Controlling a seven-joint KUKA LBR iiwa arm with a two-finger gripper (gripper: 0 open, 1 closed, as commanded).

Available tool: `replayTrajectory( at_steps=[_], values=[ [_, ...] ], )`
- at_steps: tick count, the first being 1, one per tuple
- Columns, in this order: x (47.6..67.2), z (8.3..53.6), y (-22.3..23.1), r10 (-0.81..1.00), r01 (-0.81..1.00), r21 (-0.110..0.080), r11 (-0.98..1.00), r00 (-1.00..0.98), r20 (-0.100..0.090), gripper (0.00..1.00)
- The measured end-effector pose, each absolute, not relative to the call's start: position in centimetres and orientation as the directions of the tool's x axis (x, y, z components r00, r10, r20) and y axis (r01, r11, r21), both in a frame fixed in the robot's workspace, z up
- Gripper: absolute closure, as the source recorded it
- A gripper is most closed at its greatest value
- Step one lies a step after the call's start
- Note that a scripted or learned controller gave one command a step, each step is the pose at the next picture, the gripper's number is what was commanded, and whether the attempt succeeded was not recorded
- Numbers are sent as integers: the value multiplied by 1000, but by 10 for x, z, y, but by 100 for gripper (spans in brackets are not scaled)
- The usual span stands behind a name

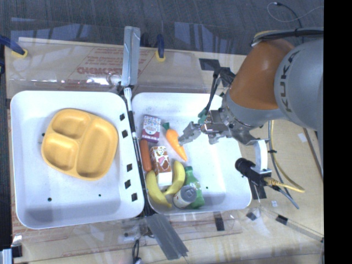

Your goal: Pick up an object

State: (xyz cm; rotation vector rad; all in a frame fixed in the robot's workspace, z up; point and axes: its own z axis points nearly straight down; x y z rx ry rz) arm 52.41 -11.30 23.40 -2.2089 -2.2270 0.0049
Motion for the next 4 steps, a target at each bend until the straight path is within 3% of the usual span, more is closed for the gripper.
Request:
replayTrajectory(
  at_steps=[1, 2, 3, 4],
  values=[
    [564, 105, -127, 1000, 1000, -2, 3, -3, 1, 0],
    [567, 111, -159, 972, 972, -1, 235, -235, 0, 0],
    [607, 91, -131, 957, 957, -2, 289, -289, 1, 0],
    [608, 101, -132, 956, 956, -3, 292, -292, 1, 100]
  ],
)
